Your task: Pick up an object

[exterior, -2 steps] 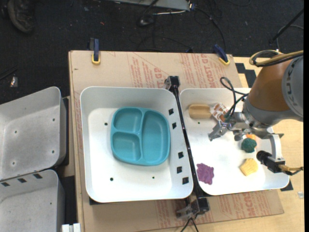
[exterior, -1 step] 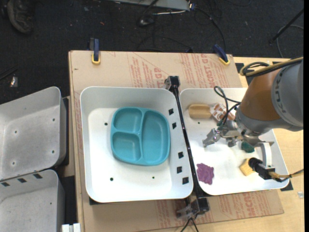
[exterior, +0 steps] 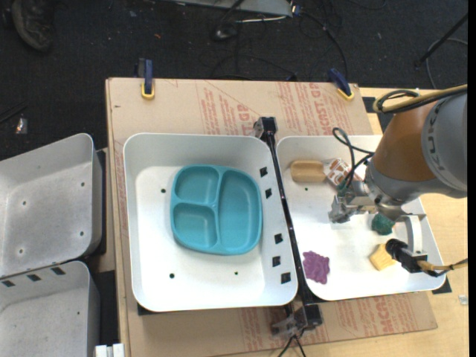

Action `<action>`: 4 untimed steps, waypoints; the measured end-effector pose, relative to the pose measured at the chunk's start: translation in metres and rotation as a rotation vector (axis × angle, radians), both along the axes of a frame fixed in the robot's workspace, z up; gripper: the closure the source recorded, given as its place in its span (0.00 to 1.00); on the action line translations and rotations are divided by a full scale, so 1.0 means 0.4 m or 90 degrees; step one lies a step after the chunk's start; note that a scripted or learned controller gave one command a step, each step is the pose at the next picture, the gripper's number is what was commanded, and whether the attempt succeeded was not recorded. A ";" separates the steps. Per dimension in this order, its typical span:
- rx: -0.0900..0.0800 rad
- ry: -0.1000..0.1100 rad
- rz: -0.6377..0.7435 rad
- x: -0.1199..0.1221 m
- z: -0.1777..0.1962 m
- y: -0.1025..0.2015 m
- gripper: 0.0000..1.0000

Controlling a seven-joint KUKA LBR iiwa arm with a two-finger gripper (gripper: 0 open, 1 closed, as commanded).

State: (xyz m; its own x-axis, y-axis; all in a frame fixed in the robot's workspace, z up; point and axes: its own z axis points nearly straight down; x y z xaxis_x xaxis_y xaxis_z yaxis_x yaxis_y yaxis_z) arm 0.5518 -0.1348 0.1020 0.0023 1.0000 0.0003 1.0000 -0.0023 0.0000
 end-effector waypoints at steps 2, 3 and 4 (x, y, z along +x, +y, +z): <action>-0.002 -0.004 0.002 -0.010 0.297 -0.025 1.00; -0.001 -0.002 0.003 -0.008 0.359 -0.025 1.00; 0.001 0.000 0.007 -0.004 0.363 0.128 1.00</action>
